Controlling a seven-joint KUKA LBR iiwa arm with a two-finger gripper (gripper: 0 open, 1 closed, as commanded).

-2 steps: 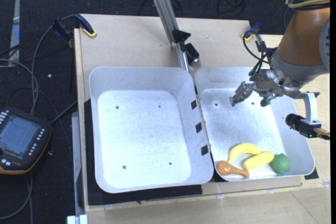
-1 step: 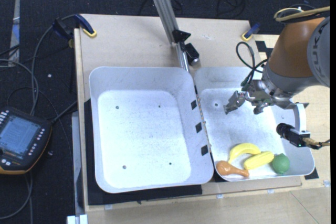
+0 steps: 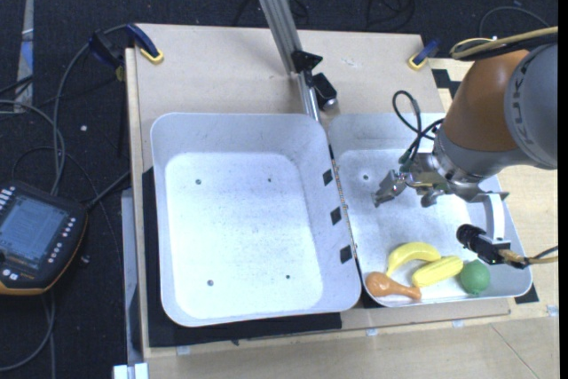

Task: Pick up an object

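My gripper (image 3: 408, 193) hangs over the middle of the right bin (image 3: 364, 157), its two fingers spread apart with nothing between them. Toward the bin's front lie a yellow banana (image 3: 412, 255), a second yellow piece (image 3: 438, 270) beside it, an orange pear-shaped object (image 3: 391, 285) and a green ball (image 3: 475, 278). These objects sit below and slightly right of the gripper in the view, clear of its fingers.
The left bin (image 3: 240, 217) lies next to the right one, their walls meeting at a ridge with black clips (image 3: 337, 213). A slanted metal pole (image 3: 280, 13) rises behind the bins. Clamps hold the bench corners (image 3: 146, 44).
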